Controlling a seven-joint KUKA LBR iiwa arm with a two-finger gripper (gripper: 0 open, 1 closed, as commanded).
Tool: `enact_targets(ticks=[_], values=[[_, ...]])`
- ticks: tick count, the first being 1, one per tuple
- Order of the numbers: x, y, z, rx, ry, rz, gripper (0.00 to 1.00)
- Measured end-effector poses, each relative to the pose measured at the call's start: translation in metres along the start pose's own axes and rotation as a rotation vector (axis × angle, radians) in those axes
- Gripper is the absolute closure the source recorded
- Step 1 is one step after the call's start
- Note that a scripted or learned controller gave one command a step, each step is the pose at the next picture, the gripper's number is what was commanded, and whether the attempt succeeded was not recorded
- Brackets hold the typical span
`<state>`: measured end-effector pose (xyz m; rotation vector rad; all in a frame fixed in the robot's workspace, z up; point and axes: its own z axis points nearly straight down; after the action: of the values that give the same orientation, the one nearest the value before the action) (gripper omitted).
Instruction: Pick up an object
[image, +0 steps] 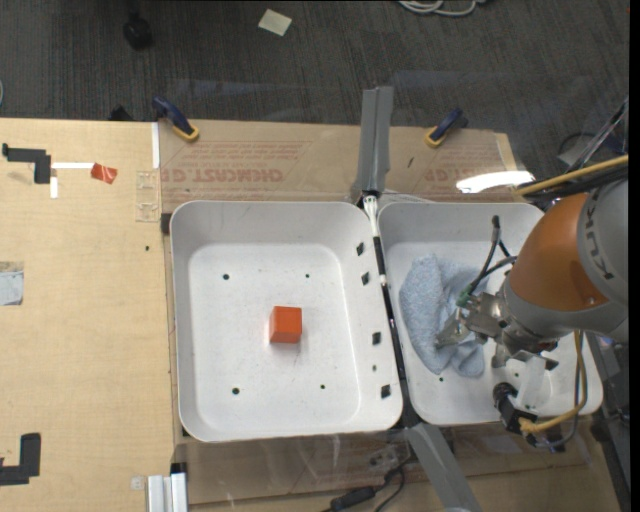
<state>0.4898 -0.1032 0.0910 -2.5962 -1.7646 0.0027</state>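
One light-blue cloth (428, 305), crumpled and soft-looking, pale with darker folds, lying in the right bin (560, 405) toward its left wall. One orange-red block (286, 325), small and cube-like, sitting alone near the middle of the left bin (200, 300) — well apart from the cloth. Two shallow white bins in all, side by side, touching along a dark hinged seam. Down over the cloth's right edge, the gripper (458, 330) (jaws too hidden by the wrist and the fabric to tell whether released or clenched). Behind it, the grey arm with its orange band (560, 255), reaching in from the right. Under the bins, a cardboard sheet (270, 165) held by two clamps — all on a pale wooden tabletop (80, 300).
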Motion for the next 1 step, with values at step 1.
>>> enact_targets(ticks=[1], values=[[-0.0001,0.0007,-0.0083,0.001,0.001,0.003,1.00]])
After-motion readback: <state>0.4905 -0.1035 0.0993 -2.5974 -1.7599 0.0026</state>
